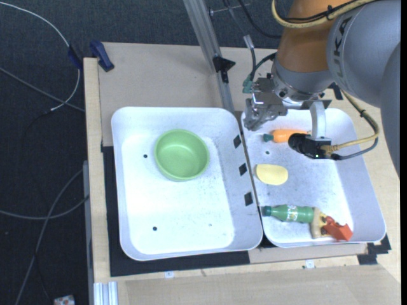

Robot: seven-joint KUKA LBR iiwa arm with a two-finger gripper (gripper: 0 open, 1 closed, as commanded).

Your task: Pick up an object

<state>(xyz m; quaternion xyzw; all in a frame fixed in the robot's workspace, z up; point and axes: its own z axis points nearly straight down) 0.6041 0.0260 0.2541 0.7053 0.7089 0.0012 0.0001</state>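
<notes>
Here we are over the right-hand bin [372, 202], with the arm [356, 37] leaning in from three o'clock and the gripper [259, 116] hanging low near the bin's upper left corner, at about eleven o'clock of the bin. Whether the gripper is spread or pressed together I cannot tell from this angle; nothing is visibly caught in it.

Candidates are lined up below. The toy carrot [286, 136] lies just beside the gripper, at its four o'clock, orange body with a green tip pointing left. Farther down at six o'clock sits the pale yellow oval piece [271, 175], flat on the floor of the bin. At the bottom edge lies the green bottle [290, 213] on its side, and at its three o'clock a small orange-red toy [332, 227] touching or nearly touching it. Over in the left bin [133, 221] the green bowl [182, 154] sits alone, well apart.

The carrot looks the nearest pick. To do it well, I'd centre over the carrot's thickest part, straddle it across its narrow width, stay off the bin wall at nine o'clock, and descend fully before closing
</notes>
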